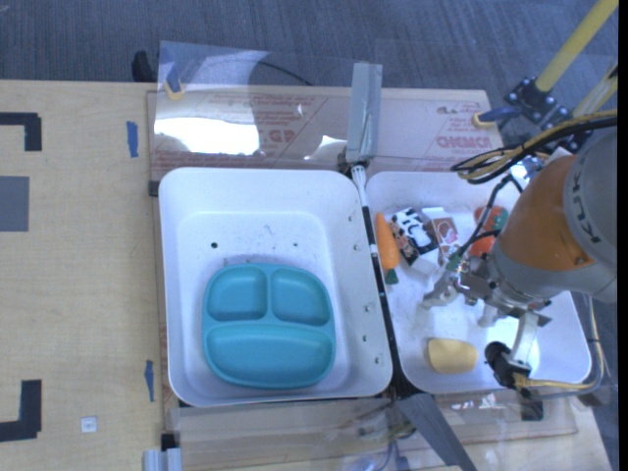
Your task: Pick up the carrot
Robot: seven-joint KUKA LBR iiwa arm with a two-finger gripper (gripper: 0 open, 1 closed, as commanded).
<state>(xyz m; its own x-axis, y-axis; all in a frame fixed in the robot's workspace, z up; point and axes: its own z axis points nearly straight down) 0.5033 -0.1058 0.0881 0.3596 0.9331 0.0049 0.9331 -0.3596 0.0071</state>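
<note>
1 slim orange carrot [387,240], smooth white bin [564,353]

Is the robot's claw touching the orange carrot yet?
Apart. The camera view shows bare white bin floor between the gripper and the carrot, which lies by the bin's left wall.

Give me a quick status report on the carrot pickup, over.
Gripper low over the right bin, nothing seen between its fingers. Carrot lying along that bin's left wall, not picked up. Small carton right beside the carrot; yellow sponge nearer the front.
</note>
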